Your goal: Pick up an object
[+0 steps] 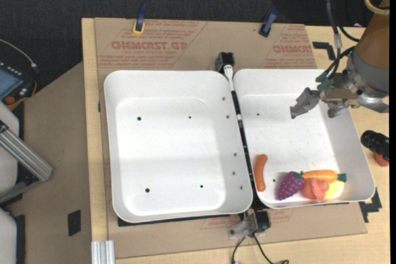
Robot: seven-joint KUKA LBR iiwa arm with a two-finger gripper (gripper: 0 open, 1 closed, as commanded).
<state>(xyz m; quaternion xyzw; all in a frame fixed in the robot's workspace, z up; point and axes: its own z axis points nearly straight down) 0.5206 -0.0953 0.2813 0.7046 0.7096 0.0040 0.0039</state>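
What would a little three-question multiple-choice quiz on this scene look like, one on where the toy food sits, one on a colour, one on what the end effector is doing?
1. Where does the toy food lie?
A. Left bin
B. Right bin, near edge
C. On the cardboard

2. What colour is the grape bunch?
A. Purple
B. Green
C. White

3. What is between the end effector and the toys?
A. Nothing, it touches them
B. A lid
C. Bare bin floor

Answers:
1 B: the grape bunch, carrot and sausage lie in the right bin.
2 A: it is purple.
3 C: the end effector hangs over the bin's far part.
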